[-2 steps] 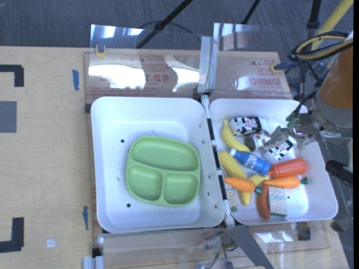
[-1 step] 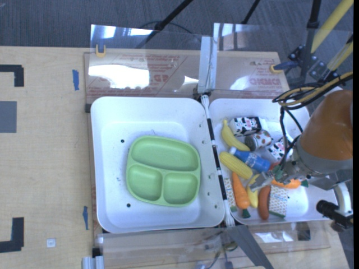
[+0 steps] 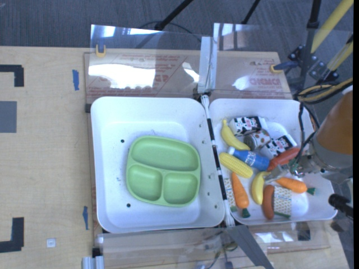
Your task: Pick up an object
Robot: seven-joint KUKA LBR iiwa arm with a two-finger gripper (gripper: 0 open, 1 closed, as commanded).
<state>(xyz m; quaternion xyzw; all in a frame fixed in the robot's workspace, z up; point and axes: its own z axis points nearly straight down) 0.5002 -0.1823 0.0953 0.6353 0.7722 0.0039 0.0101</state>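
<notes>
Two white bins sat side by side on the bench (image 3: 39, 167). The left bin (image 3: 106, 167) held a green divided plate (image 3: 164, 170), three compartments, lying flat near the bin's centre. The right bin (image 3: 322, 206) carried the toy food: a yellow banana (image 3: 231, 137) toward 11 o'clock of the bin, a black-and-white carton (image 3: 245, 124) at 12 o'clock, a corn cob (image 3: 235, 165) just left of centre with a blue bottle (image 3: 256, 161) touching its right side, an orange carrot (image 3: 240, 191) at 7 o'clock, a second banana (image 3: 257, 187) beside it, a brown sausage (image 3: 268, 200) at 6 o'clock, and another carrot (image 3: 291, 184) toward 4 o'clock. The arm (image 3: 339, 136) entered from 3 o'clock; the gripper (image 3: 293, 168) sat low at the right side of the pile, close above the red-orange item (image 3: 283, 157). State of the fingers could not be told; nothing visibly lay between them
</notes>
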